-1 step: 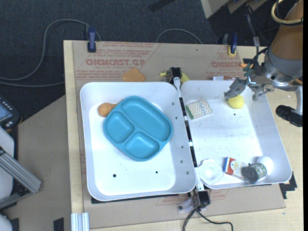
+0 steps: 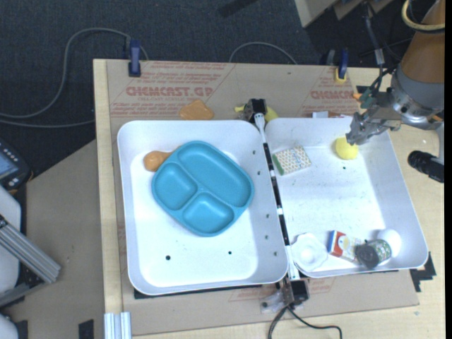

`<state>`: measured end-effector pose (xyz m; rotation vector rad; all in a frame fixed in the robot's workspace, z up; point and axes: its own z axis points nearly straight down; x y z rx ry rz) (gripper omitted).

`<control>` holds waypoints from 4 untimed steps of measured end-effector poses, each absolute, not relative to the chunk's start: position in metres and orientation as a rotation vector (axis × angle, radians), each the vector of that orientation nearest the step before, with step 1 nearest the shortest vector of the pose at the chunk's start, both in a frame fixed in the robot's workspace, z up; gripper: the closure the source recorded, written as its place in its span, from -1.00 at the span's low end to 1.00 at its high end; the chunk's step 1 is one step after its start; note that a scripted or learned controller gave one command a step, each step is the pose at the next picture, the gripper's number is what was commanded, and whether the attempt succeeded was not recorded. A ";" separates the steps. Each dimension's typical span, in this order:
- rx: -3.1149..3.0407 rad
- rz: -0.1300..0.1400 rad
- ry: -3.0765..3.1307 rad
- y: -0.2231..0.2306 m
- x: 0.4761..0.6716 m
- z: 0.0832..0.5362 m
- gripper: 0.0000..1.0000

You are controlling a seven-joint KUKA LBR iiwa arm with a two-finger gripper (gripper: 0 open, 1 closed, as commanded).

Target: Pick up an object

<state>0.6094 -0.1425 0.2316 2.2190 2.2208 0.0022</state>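
Fingers of the gripper (image 2: pixel 358 134) point down into the far right corner of the right bin (image 2: pixel 395 189), and their tips sit just beside, perhaps touching, a small yellow object (image 2: pixel 345 149) that lies on the bin floor. At this size the tips blur into one dark shape, so I cannot tell whether they are spread or closed, nor whether the yellow object is between them; most of it shows to the left of and below the tips. The grey arm (image 2: pixel 417 69) with its orange band comes in from the upper right above the bin's far rim.

Elsewhere in the right bin, a small checked packet (image 2: pixel 292 159) lies near the far left corner, close to the divide between the bins. Along the near edge sit a white round lid or cup (image 2: pixel 308 250), a small red, white and blue carton (image 2: pixel 340 244), a dark round can (image 2: pixel 372 253) on its side and a pale round thing (image 2: pixel 390 240) just behind it, all close together.

The left bin (image 2: pixel 141 246) holds a blue divided plate (image 2: pixel 203 187) in its middle, with an orange piece (image 2: pixel 153 160) tucked at the plate's far left edge. Another orange thing (image 2: pixel 195 109) lies on the bench (image 2: pixel 106 189) behind the left bin.
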 end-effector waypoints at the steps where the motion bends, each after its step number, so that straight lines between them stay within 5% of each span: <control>1: 2.225 -0.004 2.222 -0.154 0.612 0.202 1.00; 2: 2.224 -0.003 2.223 -0.142 0.596 0.197 1.00; 3: 2.238 -0.008 2.217 -0.187 0.501 0.080 1.00; 4: 2.207 0.010 2.219 -0.171 0.571 0.167 1.00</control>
